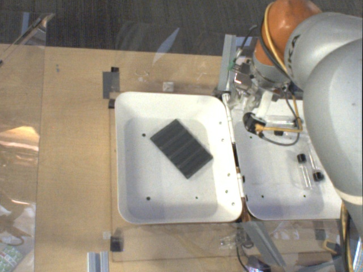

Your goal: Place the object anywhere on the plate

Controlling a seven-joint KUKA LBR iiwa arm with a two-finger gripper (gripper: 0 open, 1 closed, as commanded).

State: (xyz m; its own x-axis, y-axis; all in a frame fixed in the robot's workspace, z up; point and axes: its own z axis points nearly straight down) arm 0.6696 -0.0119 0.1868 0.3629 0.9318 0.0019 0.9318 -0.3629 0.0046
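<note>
1. Currently hanging over the far left corner of the right bin [272,205]: gripper [249,95], carried by the grey arm [332,95] that is reaching in from the right. Whether it is standing wide, narrow or holding anything, I cannot tell.
2. Object, as I am judging it: small clear piece with dark ends [309,168], lying on the floor of the right bin toward its right side. It is sitting nearer than the gripper and well apart from it, close to the edge of the arm. It is too small to name with certainty, and it may be more than one piece.
3. Plate [181,148]: dark ribbed slab, lying flat in the middle of the left bin [122,163]. It is turned cornerwise and touching no wall.
4. Handling, by appearance only: the piece is looking light and stiff, with a smooth clear body — likely slippery, possibly brittle under a hard squeeze. Lying so low on the bin floor, it is offering little height to catch.
5. Hold, as advised: the clear middle between the dark ends is looking like the best place, taken across the short width with gentle pressure. If the piece is round, the ribs of the plate may be helping to keep it from rolling once it is set down.
</note>
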